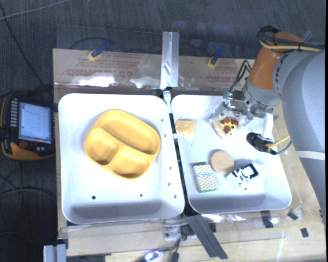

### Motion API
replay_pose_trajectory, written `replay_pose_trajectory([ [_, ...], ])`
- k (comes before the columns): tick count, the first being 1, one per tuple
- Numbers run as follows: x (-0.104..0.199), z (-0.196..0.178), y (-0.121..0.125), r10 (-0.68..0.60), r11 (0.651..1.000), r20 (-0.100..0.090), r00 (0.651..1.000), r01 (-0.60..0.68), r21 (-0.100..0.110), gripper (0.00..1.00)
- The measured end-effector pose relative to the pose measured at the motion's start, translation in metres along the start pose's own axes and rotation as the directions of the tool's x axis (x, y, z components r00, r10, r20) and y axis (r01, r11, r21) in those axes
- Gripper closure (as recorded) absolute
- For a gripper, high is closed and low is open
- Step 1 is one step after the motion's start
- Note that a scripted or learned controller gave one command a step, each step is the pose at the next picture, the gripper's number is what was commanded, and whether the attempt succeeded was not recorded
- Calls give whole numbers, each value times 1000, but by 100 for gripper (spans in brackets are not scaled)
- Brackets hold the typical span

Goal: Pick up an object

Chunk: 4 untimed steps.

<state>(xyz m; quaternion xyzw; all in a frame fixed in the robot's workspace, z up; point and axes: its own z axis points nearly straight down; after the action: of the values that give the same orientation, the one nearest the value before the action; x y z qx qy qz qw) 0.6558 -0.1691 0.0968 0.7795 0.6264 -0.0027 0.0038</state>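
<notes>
Right bin (273, 198): gripper (228, 115) above pizza-slice toy (227, 126), tip pointing left

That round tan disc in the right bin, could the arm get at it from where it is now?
Probably yes. The round tan disc lies flat with nothing on top, and the end effector hovers in the same bin; the neighbouring items sit close, though.

Single fixed overhead camera, slanted downward, both white bins (65, 146) in frame
</notes>
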Motion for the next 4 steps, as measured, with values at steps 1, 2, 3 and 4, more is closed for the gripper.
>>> replay_pose_trajectory([
  [1, 39, -109, -10, 69, 998, -6, 998, -69, 4, 100],
  [2, 39, -109, -10, 70, 998, -5, 998, -70, 5, 0],
  [3, 24, -104, -9, 468, 884, -1, 884, -468, 8, 0],
  [4, -25, -6, -46, 545, 838, -8, 838, -545, 1, 0],
])
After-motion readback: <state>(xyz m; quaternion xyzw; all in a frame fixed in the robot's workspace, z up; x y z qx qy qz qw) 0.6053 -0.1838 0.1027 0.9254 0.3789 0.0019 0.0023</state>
